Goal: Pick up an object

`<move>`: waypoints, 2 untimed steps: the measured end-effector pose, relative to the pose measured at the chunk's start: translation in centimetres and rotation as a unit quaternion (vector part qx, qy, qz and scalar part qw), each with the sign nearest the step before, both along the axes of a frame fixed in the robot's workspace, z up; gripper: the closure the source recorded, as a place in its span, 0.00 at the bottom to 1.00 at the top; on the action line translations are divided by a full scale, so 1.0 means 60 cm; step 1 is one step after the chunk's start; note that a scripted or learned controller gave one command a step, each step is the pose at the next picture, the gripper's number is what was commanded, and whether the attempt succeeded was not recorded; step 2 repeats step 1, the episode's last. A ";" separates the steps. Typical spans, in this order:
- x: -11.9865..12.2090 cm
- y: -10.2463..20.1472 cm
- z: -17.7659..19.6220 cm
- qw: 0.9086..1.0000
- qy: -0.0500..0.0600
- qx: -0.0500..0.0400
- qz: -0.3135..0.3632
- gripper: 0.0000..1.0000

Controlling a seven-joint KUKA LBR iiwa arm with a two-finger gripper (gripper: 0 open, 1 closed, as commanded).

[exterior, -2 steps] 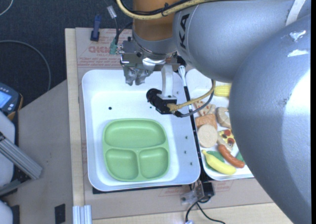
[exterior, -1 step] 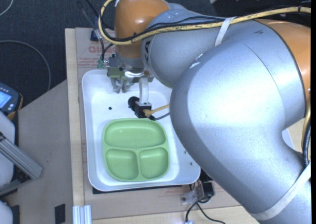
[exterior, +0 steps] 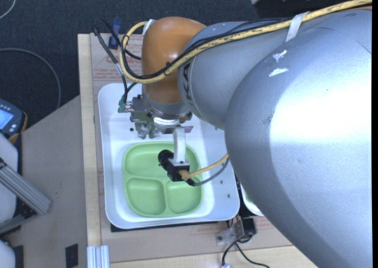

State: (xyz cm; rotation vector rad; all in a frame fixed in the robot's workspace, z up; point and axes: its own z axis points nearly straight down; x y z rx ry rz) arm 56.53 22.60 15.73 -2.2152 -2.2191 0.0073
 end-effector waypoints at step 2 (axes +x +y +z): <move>-0.138 -0.002 0.233 1.000 -0.004 0.001 0.001 1.00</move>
